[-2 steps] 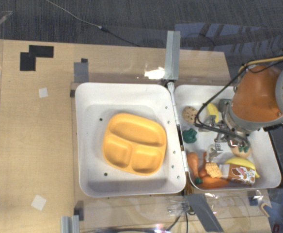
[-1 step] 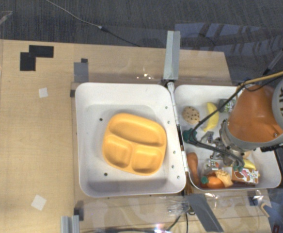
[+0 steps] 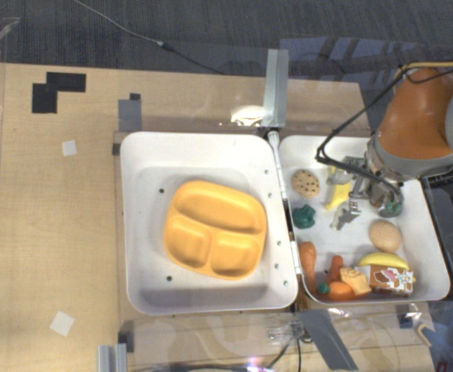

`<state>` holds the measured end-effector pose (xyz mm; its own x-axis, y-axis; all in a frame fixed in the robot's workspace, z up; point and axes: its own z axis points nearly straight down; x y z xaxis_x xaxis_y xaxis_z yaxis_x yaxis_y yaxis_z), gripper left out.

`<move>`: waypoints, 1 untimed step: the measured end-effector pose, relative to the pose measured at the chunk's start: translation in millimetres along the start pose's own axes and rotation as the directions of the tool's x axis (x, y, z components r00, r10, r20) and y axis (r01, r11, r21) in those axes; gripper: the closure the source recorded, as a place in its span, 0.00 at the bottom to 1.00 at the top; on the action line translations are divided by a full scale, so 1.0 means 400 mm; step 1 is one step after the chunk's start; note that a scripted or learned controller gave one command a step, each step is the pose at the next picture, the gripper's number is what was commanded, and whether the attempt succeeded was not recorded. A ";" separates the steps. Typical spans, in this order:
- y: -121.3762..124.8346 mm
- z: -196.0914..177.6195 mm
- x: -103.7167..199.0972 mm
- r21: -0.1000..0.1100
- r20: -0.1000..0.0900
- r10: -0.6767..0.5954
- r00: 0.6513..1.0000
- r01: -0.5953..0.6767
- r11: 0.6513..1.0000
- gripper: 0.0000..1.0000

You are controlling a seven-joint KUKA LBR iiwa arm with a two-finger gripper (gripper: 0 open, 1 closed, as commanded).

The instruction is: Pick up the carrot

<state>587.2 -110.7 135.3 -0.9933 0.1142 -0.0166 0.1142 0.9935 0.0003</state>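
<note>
1. Two white bins sit side by side on the bench; the left bin (image 3: 137, 231) holds a yellow tray (image 3: 215, 228) with three compartments, lying a little askew.
2. The right bin (image 3: 436, 262) holds a scatter of toy food, and the arm (image 3: 424, 122) reaches over its upper right part.
3. The gripper (image 3: 349, 211) hangs over the middle of the right bin, pointing down and to the left.
4. Whether its fingers are apart or together I cannot tell; they are small and blurred against the white floor, and nothing is seen clamped between them.
5. The carrot (image 3: 308, 260) lies near the bin's left wall in the lower half, long axis running up and down, well below and left of the gripper.
6. A green piece (image 3: 303, 216) sits just above the carrot, and a cookie (image 3: 306, 182) lies above that.
7. A yellow piece (image 3: 336, 196) lies just left of the gripper, partly under it.
8. A tan egg-like lump (image 3: 385, 236) lies to the gripper's lower right, with a banana (image 3: 384, 261) below it.
9. Along the bin's lower edge lie an orange ball (image 3: 340, 289), a red piece (image 3: 335, 266), a cheese-like wedge (image 3: 356, 279) and a small carton (image 3: 391, 280), close together.
</note>
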 end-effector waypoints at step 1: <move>-0.006 0.111 0.159 0.000 0.000 -0.007 1.000 0.007 1.000 0.00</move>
<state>524.5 -106.0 89.8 -0.9941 0.1074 -0.0162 0.1074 0.9942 0.0004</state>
